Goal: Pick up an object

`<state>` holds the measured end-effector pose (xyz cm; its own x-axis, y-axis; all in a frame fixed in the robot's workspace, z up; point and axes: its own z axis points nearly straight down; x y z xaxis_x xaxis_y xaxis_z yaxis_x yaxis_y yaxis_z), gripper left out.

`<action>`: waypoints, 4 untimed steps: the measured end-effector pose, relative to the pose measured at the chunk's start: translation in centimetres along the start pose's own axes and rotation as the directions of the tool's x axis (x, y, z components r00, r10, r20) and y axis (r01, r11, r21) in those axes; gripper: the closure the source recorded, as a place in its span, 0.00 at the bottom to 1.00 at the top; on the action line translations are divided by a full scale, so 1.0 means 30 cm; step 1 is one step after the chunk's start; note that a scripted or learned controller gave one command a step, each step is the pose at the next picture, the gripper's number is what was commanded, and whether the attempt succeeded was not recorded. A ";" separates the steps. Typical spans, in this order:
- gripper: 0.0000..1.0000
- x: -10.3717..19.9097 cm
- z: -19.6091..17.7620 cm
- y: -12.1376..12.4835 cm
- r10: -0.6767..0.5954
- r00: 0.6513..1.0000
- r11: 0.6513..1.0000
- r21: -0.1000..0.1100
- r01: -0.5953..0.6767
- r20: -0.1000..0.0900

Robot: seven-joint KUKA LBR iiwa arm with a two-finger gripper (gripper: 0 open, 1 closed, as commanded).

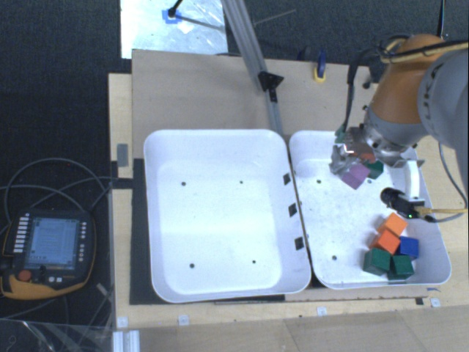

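**Arm works over right-hand bin as purple block sits at its gripper**

While the table point(198, 86) stretches pale and wide beneath the camera, two shallow white bins lie side by side on it, the left bin point(157, 196) showing a bare white floor and the right bin point(322, 270) carrying the blocks. Reaching in from the right, the grey arm point(447, 94) with its orange band point(399, 86) bends down over the far part of the right bin. A teach pendant point(47, 251) with a lit screen rests off the table's left side, its cable looping around it. A grey pole point(245, 35) slants across the table's far edge.

At the arm's tip the gripper point(344, 158) hangs low over the bin; whether its fingers are apart or together cannot be told. A purple block point(355, 174) lies tilted just beside it, touching a dark green block point(375, 169) partly hidden under the wrist. Well apart, in the bin's near right corner, cluster two orange blocks point(390, 231), a blue block point(408, 247) and two green blocks point(388, 262).
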<state>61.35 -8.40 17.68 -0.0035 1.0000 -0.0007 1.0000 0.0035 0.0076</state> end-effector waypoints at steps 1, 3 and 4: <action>1.00 0.000 -0.098 0.006 0.000 1.000 1.000 0.002 0.000 -0.001; 1.00 0.349 -0.143 -0.110 -0.008 1.000 1.000 0.005 0.008 -0.004; 1.00 0.514 -0.122 -0.163 -0.007 1.000 1.000 0.008 0.007 -0.004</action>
